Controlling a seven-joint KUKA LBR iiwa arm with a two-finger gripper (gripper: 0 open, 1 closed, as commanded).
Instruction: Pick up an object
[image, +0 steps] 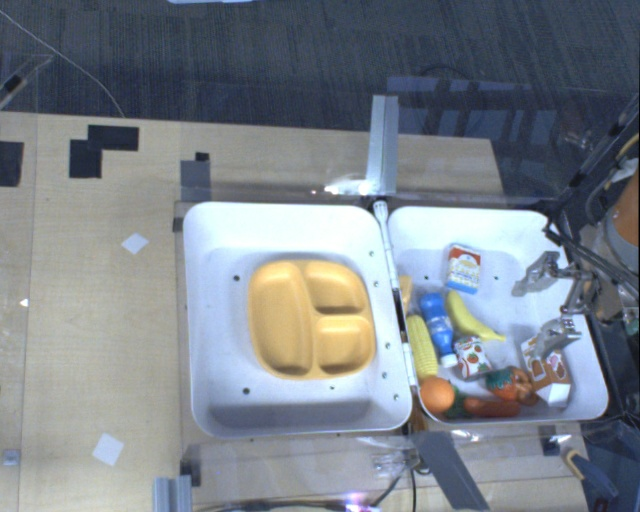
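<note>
Camera view: jaws (548, 303) hanging wide apart, gripping nothing, over right bin (500, 222) near its right wall. Banana (468, 317), blue bottle (438, 322), corn (421, 343), orange (436, 395) lying below-left. Yellow tray (308, 318) sitting in left bin (215, 290).

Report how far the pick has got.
Done: nothing is lifted; the banana, corn and orange all lie in the right bin. In hand: the gripper hangs open above that bin's right side, gripping nothing. Left: close on one item and raise it.
</note>
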